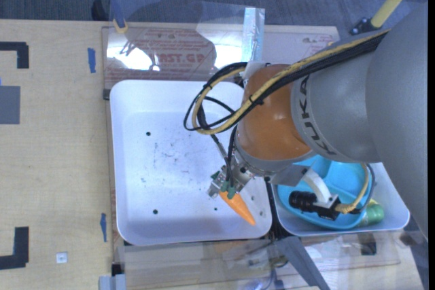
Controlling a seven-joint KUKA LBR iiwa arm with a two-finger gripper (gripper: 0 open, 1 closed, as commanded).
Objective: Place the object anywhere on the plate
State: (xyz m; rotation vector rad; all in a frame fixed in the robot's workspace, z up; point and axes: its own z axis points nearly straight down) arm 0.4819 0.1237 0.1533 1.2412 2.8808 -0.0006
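Camera view, as I read it: the gripper [228, 188] sits low over the left bin [136, 146], right at the green top of a toy carrot [239, 207]. I cannot tell its state. The carrot's smooth orange cone lies slantwise, tip toward the bin's near right corner. A glossy blue plate [340, 180] fills the right bin [397, 214].

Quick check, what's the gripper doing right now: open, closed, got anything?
Gripper: low over the left bin, fingers closed on the orange carrot at its green top end.
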